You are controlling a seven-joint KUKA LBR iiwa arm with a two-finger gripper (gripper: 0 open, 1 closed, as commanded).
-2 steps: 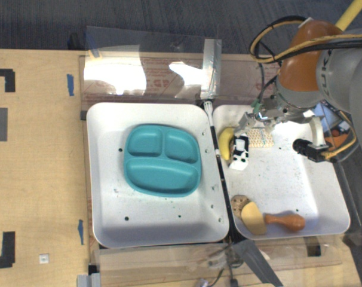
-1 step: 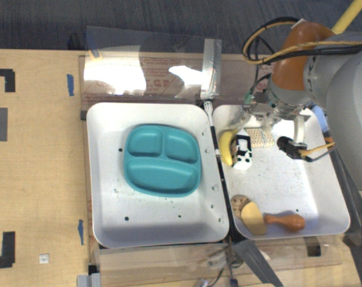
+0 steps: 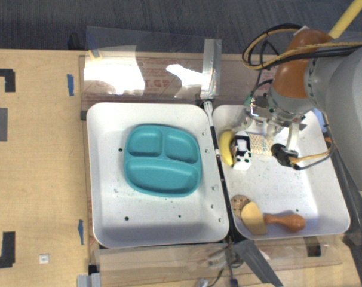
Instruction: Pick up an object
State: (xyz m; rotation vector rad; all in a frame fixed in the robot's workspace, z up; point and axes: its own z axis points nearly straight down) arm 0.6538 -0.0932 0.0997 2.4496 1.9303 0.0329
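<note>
My gripper hangs low over the upper left part of the right bin. Just below and left of it lies a small black-and-white object, with a speckled pale piece beside it under the gripper. A yellow banana lies along the bin's left wall, next to the black-and-white object. Nothing is visibly lifted off the bin floor.
A wooden tool with a tan head and an orange-brown handle lies at the right bin's front, beside a brown speckled disc. The left bin holds a teal divided plate. The arm's grey body covers the right bin's far right side.
</note>
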